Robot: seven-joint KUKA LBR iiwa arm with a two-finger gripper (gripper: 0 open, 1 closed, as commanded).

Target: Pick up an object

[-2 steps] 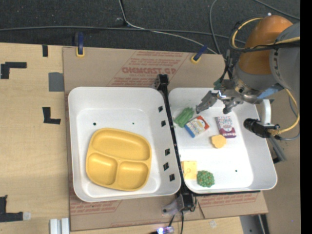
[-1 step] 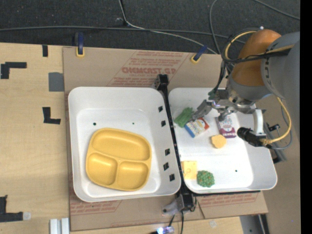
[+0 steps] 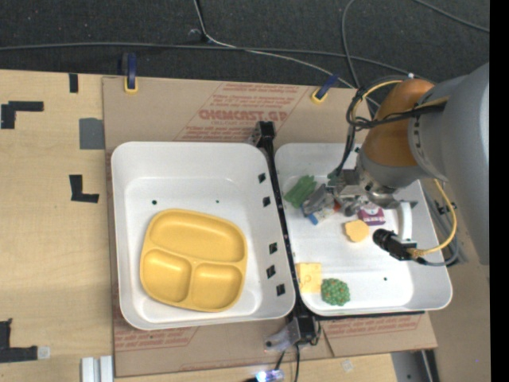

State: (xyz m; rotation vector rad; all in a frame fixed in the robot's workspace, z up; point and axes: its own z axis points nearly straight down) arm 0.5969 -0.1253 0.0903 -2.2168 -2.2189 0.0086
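In the right bin (image 3: 413,293), my gripper (image 3: 334,196) is down low near the upper middle, just right of a flat green object (image 3: 300,189). A small red piece (image 3: 338,207) and a blue bit (image 3: 312,218) lie right beside it. A yellow lump (image 3: 357,231) and a purple-and-white item (image 3: 372,213) sit just to the gripper's lower right. Nearer the front lie a yellow square piece (image 3: 308,275) and a knobbly green ball (image 3: 335,291). The wrist hides whatever lies directly under the gripper.
The left bin (image 3: 127,173) holds a yellow divided plate (image 3: 193,259). A black divider clip strip (image 3: 274,213) runs between the two bins. The grey arm with its orange band (image 3: 398,106) and its cables overhang the right bin's right side.
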